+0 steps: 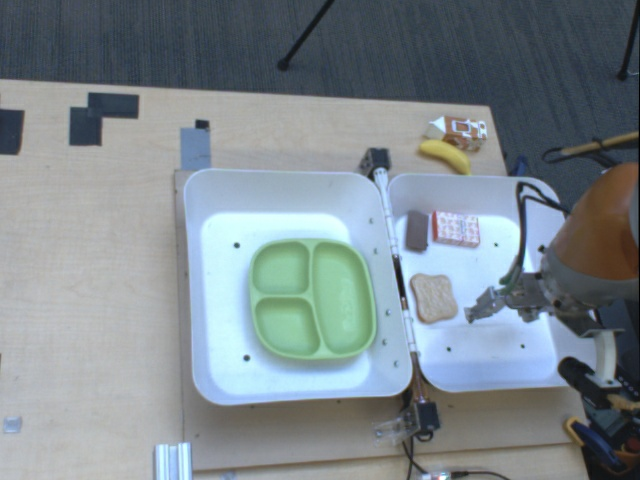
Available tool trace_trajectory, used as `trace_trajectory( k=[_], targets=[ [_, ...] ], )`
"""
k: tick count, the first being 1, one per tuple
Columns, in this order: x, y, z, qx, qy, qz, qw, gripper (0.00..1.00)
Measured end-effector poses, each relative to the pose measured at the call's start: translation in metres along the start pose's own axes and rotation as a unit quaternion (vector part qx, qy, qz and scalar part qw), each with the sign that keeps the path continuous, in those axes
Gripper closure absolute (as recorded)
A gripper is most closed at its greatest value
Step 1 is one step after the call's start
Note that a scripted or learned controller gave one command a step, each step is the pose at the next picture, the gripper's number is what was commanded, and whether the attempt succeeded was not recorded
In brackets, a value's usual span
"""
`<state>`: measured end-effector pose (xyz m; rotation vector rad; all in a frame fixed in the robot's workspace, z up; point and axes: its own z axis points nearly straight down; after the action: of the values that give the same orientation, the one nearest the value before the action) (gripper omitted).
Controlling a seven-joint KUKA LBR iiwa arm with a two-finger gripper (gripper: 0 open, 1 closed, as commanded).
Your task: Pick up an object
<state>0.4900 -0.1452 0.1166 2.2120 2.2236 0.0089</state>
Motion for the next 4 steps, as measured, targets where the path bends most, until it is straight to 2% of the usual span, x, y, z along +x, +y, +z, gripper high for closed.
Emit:
trace_trajectory(
  k=[1, 2, 3, 4],
  targets=[
    [0.000, 0.002, -0.011, -0.002, 0.000, -0.001, 1.0000, 1.00],
    [0.000, 0.002, -0.010, -0.002, 0.000, -0.001, 1.0000, 0.00],
    [0.053, -0.001, 0.030, 0.001, -0.001, 0.001, 1.0000, 0.00],
    [0.054, 0.001, 0.019, -0.003, -0.001, 0.000, 1.0000, 1.00]
  ],
)
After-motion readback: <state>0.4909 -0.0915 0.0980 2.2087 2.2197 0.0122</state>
